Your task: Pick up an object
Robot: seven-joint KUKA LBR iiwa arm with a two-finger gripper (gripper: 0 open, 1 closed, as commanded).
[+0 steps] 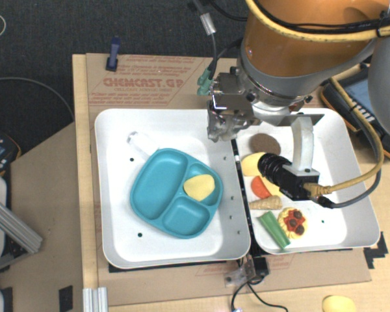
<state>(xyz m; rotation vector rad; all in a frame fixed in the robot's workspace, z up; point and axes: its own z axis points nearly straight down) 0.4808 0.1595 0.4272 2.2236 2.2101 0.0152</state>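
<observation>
- Sitting near the back of the right bin (341, 213), the brown disc (266, 142) and the yellow lump (249, 165) just in front of it look like the likeliest things to pick, as they are closest to the gripper (220, 132).
- Both look like small toy food. I'd guess they are light, hard and rather smooth, so they could squirt out of a pinch that lands off-centre.
- The disc lies flat, so it would have to be taken across its rim. The lump is rounder and offers a fuller middle to close on.
- An orange piece (260, 187), a pale cone (265, 204), a green stick (273, 230) and a spotted yellow round (293, 221) crowd the same bin toward the front, leaving little room around each.
- The gripper hangs over the seam between the two bins, beside the disc. Whether it is apart or together, I cannot tell from where I stand.
- A teal plate (157, 181) lies in the left bin (117, 142), with a yellow piece (199, 186) in its small compartment toward the seam.
</observation>
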